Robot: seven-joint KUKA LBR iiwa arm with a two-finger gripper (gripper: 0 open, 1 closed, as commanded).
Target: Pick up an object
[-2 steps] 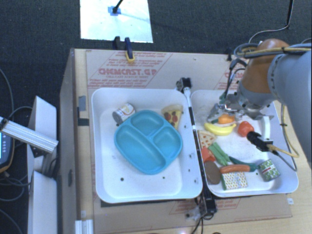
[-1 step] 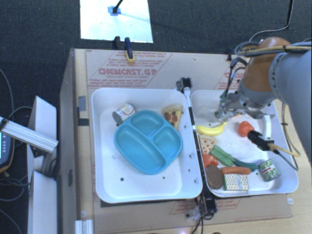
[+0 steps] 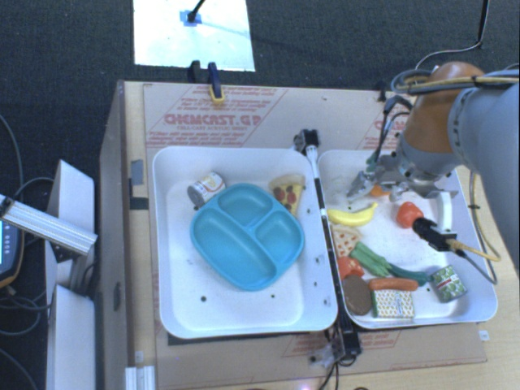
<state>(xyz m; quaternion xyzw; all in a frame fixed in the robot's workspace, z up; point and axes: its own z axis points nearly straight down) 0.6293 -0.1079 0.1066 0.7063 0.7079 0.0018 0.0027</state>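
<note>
Camera view: the gripper (image 3: 363, 187) hung low at the right bin's (image 3: 481, 303) eleven o'clock, above the banana (image 3: 353, 215); whether anything was grasped I couldn't tell. Crowded toys risked a glancing, failed pick; the carrot (image 3: 379, 191) lay just beside it.

Arm: grey arm (image 3: 487, 108) enters from the view's right edge and slants down to the left.
Wrist: the orange band (image 3: 431, 108) sits above the wrist, bulging toward the camera, with thin cables looped beside it.
Gripper: the gripper (image 3: 363, 187) points down and left, low over the right-hand bin's upper part.
Fingers: too small and dark to tell their state.
</note>
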